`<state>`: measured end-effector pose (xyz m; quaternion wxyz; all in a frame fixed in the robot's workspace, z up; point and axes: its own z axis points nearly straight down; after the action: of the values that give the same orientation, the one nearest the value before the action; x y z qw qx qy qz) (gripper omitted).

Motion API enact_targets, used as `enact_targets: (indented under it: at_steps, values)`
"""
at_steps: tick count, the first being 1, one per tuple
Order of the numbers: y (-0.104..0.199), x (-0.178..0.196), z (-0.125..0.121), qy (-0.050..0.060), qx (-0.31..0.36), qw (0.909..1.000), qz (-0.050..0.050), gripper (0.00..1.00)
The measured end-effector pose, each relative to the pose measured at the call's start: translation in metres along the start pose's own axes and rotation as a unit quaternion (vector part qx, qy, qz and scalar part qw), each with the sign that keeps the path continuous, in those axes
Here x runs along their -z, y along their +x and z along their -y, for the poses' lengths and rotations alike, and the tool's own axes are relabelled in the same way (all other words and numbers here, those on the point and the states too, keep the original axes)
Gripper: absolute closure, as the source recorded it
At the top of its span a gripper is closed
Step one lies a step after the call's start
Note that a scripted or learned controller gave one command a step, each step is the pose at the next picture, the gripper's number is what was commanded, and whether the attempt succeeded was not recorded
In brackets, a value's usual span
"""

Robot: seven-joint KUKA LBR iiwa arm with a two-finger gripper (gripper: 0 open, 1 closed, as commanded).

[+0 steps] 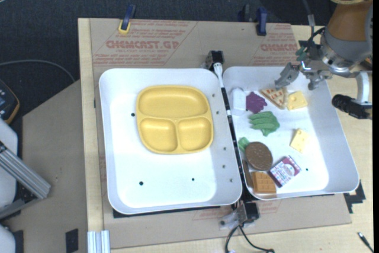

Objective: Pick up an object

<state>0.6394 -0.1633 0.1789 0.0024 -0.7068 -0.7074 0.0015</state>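
Observation:
The right bin (331,127) holds several small toy foods. A pizza slice (274,95) and a yellow cheese block (296,101) lie at its far end. Nearby are a purple piece (256,102), a white piece (238,98) and a green leafy piece (264,121). Closer to the front lie a yellow wedge (299,140), a brown round cookie (259,154), a maroon packet (284,170) and an orange cracker (262,182). My gripper (299,79) hangs over the bin's far end, just above the pizza slice and the cheese block. Its fingers are spread open and hold nothing.
A yellow divided plate (174,118) rests in the left bin (118,151). The two bins meet along a ridge (228,121) in the middle. The arm's grey body with its orange band (349,15) reaches in from the upper right. Clamps (124,23) hold the board's far edge.

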Motion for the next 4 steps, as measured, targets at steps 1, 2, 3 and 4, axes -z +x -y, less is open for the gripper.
enact_targets:
  at_steps: [1, 2, 3, 4]
  values:
    - [0.006, -0.063, -0.001, 0.001, 0.001, 1.0, 0.0, 0.0]
    - [0.006, -0.095, -0.002, -0.002, 0.0, 1.0, 0.0, 0.0]
    - [0.006, -0.083, -0.003, -0.003, 0.001, 1.0, 0.001, 1.0]
    - [0.001, -0.037, -0.007, -0.004, 0.0, 1.0, 0.001, 1.0]
